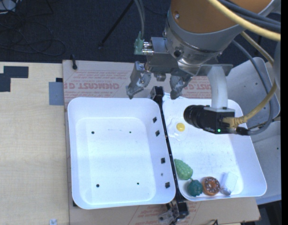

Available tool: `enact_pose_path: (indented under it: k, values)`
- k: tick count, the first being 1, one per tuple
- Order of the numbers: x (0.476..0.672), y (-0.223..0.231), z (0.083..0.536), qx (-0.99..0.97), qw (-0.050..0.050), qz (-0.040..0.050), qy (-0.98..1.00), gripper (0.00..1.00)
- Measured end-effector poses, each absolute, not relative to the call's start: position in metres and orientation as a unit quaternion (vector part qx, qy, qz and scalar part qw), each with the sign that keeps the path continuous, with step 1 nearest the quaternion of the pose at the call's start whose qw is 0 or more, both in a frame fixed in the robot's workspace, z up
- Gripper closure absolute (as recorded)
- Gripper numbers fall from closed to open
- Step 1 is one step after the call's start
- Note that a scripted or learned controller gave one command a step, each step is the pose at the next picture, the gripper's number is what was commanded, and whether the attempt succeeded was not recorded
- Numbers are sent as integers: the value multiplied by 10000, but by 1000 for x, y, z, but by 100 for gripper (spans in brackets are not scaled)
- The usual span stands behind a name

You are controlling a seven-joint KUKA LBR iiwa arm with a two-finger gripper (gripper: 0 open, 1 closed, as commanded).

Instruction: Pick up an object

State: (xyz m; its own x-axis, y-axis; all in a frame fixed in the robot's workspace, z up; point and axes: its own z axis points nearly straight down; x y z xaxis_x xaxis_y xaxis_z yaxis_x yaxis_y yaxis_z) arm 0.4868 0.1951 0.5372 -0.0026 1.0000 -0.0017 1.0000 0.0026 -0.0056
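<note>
High slanted view over bench [26, 149]

Far: dark floor [64, 27], perhaps carpet, with loose cables [22, 6]. Left: pale wood bench [26, 153], grey patches [55, 93]. Centre: printed cardboard [94, 81].

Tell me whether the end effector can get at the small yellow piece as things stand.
Probably yes. The yellow piece lies alone on the bare floor of its bin, apart from the green lump nearer the front. The end effector hangs open above the far rim, with nothing between.
</note>
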Motion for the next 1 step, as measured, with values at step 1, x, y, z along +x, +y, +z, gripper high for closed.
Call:
enact_pose_path:
  k: [1]
  values:
    - [488,196,537,-7054,11,26,-7088,0]
